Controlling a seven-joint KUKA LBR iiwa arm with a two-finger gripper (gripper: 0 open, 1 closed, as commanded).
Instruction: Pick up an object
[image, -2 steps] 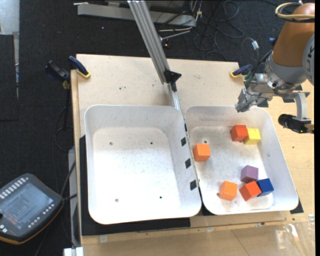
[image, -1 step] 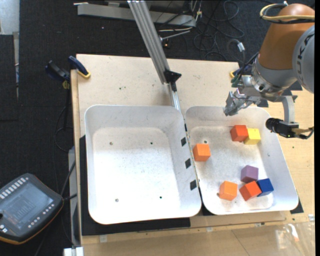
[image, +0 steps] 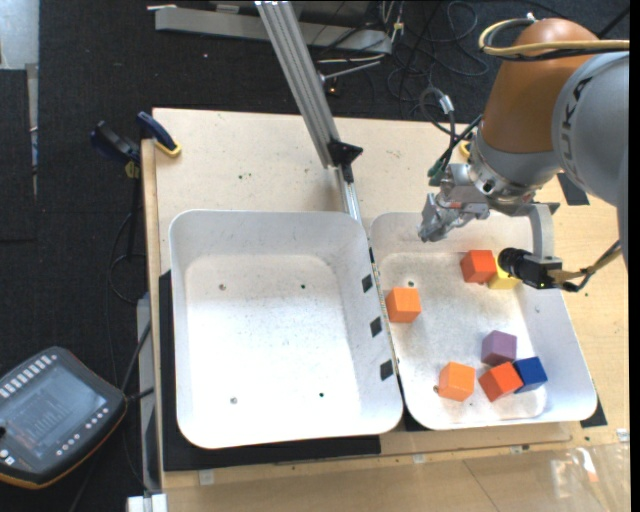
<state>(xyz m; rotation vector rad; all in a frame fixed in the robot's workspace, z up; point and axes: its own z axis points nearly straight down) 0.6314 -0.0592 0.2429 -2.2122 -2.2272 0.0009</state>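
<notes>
My gripper (image: 434, 229) hangs over the far edge of the right bin (image: 565, 330), with nothing visible between its fingers. Several blocks lie in that bin. An orange block (image: 403, 304) sits near the bin's left side, below and left of the gripper. Another orange block (image: 479, 266) lies to the gripper's right, with a yellow block (image: 503, 281) beside it, partly hidden by a black part of the arm. Near the front lie a purple block (image: 498, 347), an orange block (image: 457, 381), a red-orange block (image: 500, 380) and a blue block (image: 530, 372).
The left bin (image: 190, 300) stands beside the right one, sharing a raised rim in the middle. A slanted metal pole (image: 305, 85) runs from the top down to the bins' far edge. A teach pendant (image: 50, 415) lies at the lower left.
</notes>
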